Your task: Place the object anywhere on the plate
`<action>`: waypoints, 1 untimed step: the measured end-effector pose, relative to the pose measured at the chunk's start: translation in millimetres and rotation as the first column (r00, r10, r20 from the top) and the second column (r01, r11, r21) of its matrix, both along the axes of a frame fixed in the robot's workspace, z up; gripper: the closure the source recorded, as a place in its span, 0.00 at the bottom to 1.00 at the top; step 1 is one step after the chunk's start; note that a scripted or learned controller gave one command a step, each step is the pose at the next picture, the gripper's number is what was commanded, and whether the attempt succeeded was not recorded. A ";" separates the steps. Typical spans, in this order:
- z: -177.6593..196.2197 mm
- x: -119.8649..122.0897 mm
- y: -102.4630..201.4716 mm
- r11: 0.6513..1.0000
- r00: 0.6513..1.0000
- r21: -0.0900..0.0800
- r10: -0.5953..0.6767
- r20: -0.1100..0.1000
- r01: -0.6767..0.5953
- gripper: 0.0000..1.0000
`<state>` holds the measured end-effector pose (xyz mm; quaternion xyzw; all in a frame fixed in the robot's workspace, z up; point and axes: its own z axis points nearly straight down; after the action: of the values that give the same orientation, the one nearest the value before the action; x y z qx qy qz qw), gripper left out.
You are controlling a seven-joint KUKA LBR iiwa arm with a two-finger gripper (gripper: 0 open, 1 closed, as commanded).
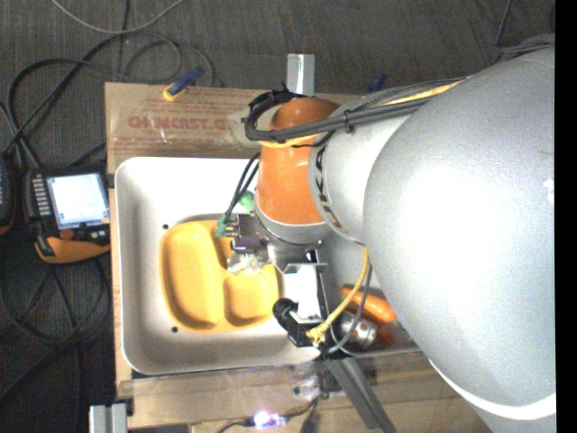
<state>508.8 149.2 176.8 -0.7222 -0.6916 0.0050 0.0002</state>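
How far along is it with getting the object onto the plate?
Done: the arm has reached over the left bin, putting the tool above the yellow plate. In hand: unclear, since the wrist hides whatever the tool may carry. Left: nothing visibly lies on the plate, and an orange object sits in the right bin.

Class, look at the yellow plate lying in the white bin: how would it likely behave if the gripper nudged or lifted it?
The yellow plate looks like moulded plastic with a raised rim, so it is probably stiff and light. Its glossy surface on the smooth white bin suggests it would slide rather than tip when pushed. Lying flat and wide, it seems unlikely to roll.
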 end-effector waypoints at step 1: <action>0.1 0.1 0.0 1.000 1.000 0.000 0.000 0.000 0.000 0.00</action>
<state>508.9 149.1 176.9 -0.7222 -0.6916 0.0049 0.0001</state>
